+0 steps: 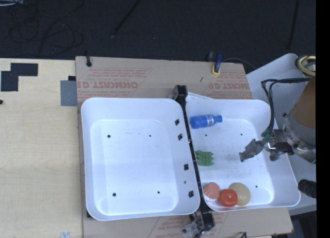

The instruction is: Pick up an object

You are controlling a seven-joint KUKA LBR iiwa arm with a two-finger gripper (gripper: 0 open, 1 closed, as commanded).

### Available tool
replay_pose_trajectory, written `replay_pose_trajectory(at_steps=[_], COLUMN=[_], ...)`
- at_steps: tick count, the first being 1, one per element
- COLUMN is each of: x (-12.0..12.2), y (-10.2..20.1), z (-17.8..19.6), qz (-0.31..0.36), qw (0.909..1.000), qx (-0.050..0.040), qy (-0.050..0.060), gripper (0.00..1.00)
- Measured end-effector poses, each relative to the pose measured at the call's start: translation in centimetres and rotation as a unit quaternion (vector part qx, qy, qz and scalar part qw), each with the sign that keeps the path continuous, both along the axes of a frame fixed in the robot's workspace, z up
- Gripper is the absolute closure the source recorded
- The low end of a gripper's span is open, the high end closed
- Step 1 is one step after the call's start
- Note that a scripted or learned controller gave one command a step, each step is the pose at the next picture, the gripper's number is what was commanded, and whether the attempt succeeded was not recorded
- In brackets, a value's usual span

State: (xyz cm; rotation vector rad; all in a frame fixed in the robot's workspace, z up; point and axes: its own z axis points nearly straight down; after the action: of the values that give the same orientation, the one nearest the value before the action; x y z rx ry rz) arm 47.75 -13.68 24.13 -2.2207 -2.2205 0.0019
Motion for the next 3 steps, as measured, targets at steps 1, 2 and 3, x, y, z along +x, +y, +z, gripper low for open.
replay_pose_trajectory(at_steps=[1,2,3], x=[0.0,5.3,5.0], y=[0.0,1.3,1.2], z=[1.0,-1.3,-0.2], qz=[0.0,0.001,0.0], qw=[1.0,1.0,1.0], qx=[0.0003,0.0002,0.0008], qy=[0.001,0.0,0.002], gripper=[1.0,1.0,1.0])
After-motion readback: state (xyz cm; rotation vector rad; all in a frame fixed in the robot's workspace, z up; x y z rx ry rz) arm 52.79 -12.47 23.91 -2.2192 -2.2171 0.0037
